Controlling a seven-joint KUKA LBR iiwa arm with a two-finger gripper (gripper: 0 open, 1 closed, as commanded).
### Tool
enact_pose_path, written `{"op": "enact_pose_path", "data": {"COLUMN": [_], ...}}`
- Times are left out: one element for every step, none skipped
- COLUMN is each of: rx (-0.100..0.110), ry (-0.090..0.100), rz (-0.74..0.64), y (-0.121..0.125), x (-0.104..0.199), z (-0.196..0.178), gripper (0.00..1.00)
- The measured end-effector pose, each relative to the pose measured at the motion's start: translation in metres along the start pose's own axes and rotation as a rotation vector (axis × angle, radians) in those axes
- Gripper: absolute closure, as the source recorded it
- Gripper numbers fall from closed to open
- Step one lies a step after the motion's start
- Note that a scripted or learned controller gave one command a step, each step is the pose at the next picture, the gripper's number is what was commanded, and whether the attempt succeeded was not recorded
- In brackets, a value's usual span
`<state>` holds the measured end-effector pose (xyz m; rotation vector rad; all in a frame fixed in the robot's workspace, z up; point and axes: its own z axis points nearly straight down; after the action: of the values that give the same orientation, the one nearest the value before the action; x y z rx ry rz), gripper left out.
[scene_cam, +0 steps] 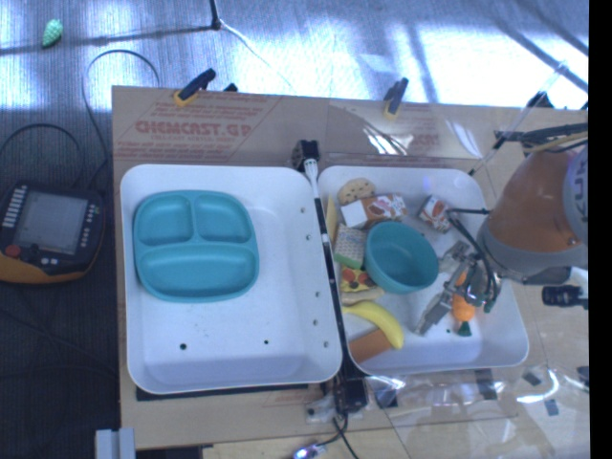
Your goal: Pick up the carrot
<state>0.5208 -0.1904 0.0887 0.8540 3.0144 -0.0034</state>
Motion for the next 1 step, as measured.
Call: {"op": "enact_pose_path", "data": {"rx": [-0.001], "ry": [-0.012], "rz": [-0.002], "y": [0.0018], "x": [-0.0041], "z": [-0.0133], "gripper": [1.00]}}
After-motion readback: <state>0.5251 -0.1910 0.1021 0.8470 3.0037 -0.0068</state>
